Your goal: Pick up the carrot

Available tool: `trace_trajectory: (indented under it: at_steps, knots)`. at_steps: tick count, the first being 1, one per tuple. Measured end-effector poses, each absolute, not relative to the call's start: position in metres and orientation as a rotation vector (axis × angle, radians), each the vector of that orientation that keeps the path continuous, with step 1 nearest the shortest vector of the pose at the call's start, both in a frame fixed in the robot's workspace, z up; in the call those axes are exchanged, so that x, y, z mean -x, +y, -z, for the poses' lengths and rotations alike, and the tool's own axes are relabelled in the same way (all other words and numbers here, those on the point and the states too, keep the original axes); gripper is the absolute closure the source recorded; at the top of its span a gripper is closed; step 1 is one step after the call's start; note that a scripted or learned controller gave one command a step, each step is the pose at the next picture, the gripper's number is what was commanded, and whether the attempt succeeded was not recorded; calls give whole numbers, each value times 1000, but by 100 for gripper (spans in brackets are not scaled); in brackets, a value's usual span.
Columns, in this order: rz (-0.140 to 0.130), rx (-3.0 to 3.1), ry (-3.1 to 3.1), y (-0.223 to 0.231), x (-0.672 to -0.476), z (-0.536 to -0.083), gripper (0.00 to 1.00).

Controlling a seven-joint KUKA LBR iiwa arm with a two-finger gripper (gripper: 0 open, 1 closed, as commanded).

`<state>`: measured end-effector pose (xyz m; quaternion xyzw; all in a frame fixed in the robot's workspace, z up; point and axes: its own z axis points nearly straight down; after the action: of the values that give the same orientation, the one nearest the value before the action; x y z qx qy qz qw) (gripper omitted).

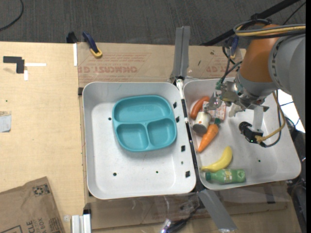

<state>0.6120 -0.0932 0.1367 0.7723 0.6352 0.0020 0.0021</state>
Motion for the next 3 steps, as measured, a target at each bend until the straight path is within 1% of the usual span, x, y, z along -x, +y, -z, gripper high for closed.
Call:
trace_trajectory:
  at_steps: [1,2,3]
  knots:
    - [-58,-2341,2046,-111,-590,-123,0]
    - [-33,-2255,2149,-111,-537,-103,0]
    - [-32,-2261,2147,-112,-538,-111,100]
